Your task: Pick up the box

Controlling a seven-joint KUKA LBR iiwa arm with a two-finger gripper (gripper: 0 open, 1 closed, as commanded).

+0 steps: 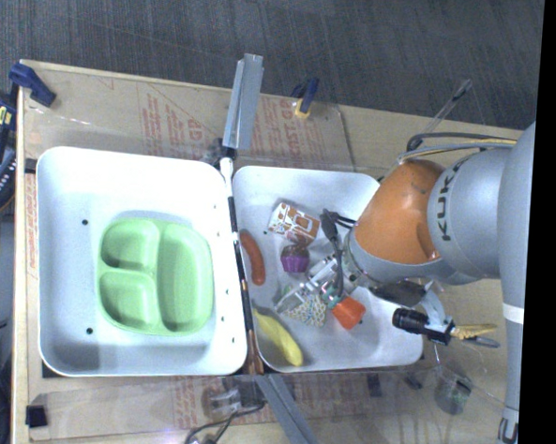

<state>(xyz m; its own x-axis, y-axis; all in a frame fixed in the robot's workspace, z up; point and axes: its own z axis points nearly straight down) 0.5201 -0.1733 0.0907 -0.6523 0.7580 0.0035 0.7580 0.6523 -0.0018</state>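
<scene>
The box (294, 222), a small white and brown printed carton, lies tilted near the back left of the right bin (383, 349). My gripper (317, 283) hangs low over the middle of that bin, in front of the box and a short way to its right. It sits between a purple toy (294, 260) and a speckled packet (307, 310), close above both. The box lies apart from the gripper. The grey arm with its orange band (405, 224) covers the bin's right side.
An orange cup (348, 313) sits just right of the gripper. A banana (280, 339) lies at the front left corner, and a red sausage (253, 258) runs along the left wall. The left bin (64, 185) holds a green divided plate (157, 275).
</scene>
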